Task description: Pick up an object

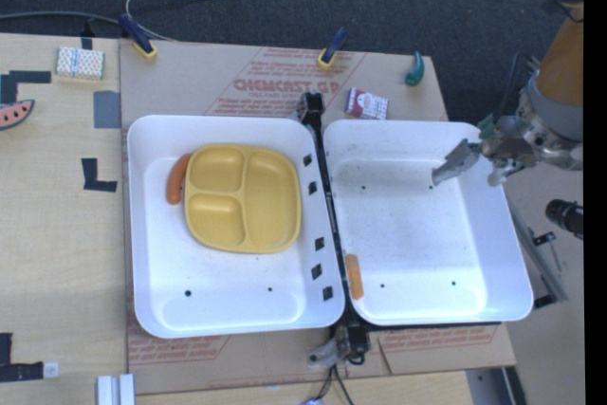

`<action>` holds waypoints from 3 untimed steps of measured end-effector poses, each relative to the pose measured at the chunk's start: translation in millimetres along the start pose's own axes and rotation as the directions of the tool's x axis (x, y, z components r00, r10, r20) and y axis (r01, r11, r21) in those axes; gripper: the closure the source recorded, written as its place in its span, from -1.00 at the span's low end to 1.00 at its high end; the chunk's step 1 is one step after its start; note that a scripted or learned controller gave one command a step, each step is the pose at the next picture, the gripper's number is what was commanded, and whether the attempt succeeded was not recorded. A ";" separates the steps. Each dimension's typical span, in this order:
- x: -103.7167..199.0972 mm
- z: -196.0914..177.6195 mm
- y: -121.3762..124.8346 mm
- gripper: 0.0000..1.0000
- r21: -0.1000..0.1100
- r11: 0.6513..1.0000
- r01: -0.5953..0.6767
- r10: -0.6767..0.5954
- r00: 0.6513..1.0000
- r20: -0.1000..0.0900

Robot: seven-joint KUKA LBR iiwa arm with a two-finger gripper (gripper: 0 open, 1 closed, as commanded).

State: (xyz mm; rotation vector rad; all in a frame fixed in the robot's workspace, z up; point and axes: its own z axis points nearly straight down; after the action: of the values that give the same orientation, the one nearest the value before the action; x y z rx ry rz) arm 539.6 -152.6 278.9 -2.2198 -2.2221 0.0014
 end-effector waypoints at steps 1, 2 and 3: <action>53.6 148.4 12.8 -1.00 0.004 1.000 0.000 0.000 1.000 -0.002; 53.4 191.9 40.2 -1.00 -0.001 1.000 -0.001 0.001 1.000 0.000; 55.6 192.3 30.9 -1.00 -0.008 1.000 -0.001 0.001 1.000 0.003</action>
State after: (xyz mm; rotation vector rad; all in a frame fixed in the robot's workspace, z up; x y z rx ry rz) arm 570.2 -97.0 86.6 -2.2260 -2.2268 -0.0048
